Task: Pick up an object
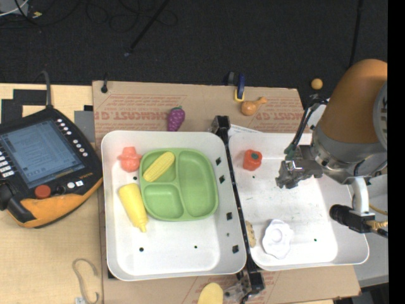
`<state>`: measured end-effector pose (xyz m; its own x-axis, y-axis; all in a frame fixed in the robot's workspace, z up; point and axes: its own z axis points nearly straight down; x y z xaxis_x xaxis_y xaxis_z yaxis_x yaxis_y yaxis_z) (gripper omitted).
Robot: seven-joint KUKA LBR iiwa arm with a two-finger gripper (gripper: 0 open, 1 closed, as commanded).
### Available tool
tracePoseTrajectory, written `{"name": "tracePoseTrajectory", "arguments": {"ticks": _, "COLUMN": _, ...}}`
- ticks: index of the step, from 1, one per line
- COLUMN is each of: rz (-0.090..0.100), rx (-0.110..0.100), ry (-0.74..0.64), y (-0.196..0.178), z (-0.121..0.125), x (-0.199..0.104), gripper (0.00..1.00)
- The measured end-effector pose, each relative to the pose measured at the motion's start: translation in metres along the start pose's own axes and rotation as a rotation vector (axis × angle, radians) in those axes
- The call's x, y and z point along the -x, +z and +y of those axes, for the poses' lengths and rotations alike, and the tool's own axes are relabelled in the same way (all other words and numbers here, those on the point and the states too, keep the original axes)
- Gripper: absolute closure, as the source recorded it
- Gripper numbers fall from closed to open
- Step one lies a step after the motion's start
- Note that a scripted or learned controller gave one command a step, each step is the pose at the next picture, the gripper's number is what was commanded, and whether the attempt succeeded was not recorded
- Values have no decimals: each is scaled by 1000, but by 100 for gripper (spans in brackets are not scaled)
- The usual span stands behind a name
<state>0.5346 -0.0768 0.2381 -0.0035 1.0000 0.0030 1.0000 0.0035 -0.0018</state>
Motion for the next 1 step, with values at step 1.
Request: {"name": "tracePoseTrajectory", "arguments": {"ticks": 1, "rz": -1, "rx": -1, "ry": 1, "y": 4, "z": 0, "x": -43, "gripper": 100}}
